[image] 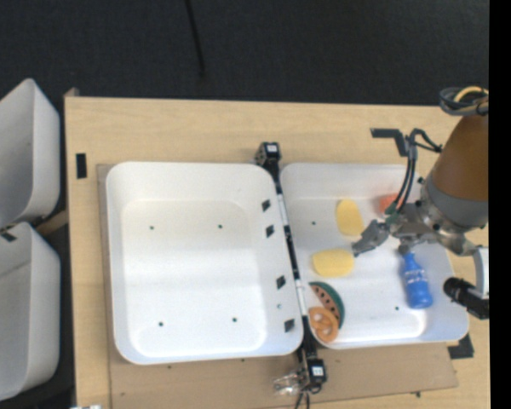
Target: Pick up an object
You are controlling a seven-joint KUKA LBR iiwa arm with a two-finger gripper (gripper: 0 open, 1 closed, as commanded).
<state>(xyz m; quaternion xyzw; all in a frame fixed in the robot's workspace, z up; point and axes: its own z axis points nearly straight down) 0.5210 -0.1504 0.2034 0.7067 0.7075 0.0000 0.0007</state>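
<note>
The right bin holds several small objects. A yellow oval piece lies near its middle and a second yellow piece lies just below it. A blue bottle lies toward the right side. A small red-orange object is partly hidden by the arm. A round green and orange item rests against the bin's lower left wall. My gripper hangs over the right bin, right of the yellow pieces and just above the blue bottle. It is open, with nothing between its fingers.
The left bin sits beside the right one, with a clipped divider where they meet. The grey arm with its orange band covers the right bin's right edge. White containers stand off the bench at the left.
</note>
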